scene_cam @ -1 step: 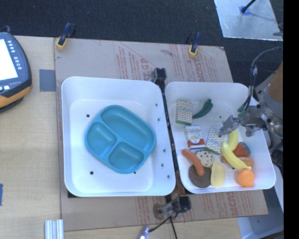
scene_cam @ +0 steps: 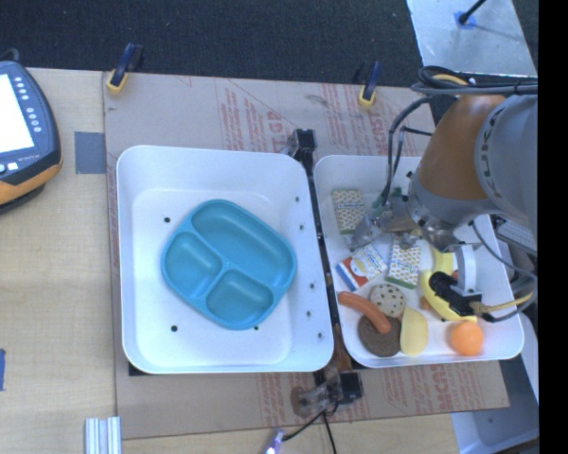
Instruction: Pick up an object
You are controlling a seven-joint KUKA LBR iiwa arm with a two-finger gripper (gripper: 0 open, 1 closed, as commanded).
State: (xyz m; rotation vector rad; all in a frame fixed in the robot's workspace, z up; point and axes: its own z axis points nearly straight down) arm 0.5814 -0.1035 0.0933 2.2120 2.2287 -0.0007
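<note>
The gripper (scene_cam: pixel 383 218) hangs low in the right bin (scene_cam: pixel 329 173) over small packets (scene_cam: pixel 348 206); whether its fingers are apart cannot be told. A blue divided plate (scene_cam: pixel 229 264) lies in the left bin (scene_cam: pixel 133 253).

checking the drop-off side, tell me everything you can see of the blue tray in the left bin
The blue tray is a light blue, smooth, plastic-looking plate with rounded corners, divided by raised ridges into three compartments: one large along its upper left and two smaller along its lower right. It lies flat and upright on the floor of the left bin, turned at an angle to the bin's walls and roughly centred. All three compartments look bare, and it touches only the bin floor.
</note>
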